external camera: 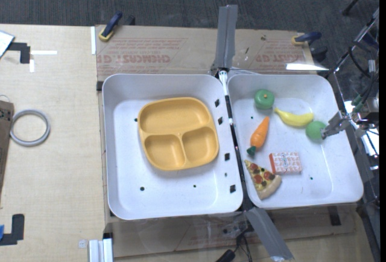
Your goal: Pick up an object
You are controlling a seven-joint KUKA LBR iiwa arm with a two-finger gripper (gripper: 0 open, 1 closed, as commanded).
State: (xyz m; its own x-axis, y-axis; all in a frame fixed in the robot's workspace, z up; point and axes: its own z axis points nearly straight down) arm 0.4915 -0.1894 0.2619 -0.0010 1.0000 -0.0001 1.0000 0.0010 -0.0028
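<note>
— Dark carpet runs behind the worktop point(48, 134), and two white bins sit side by side on it. What's in them?

— A yellow divided plate point(178, 140) lies in the left bin point(114, 194). The right bin point(338, 188) holds a green round fruit point(263, 98), a banana point(294, 117), a carrot point(259, 133), a red-and-white packet point(284, 163), a pizza slice point(263, 178) and a green ball point(315, 130).

— And the gripper?

— The gripper point(330, 129) reaches in at the right bin's right side, its tip just beside the green ball, perhaps touching it. Whether it is open or closed, I cannot tell.

— So how far along?

— Nothing looks lifted; every object rests on the bin floor. I judge the approach made, with the grasp and the lift left to do.
</note>
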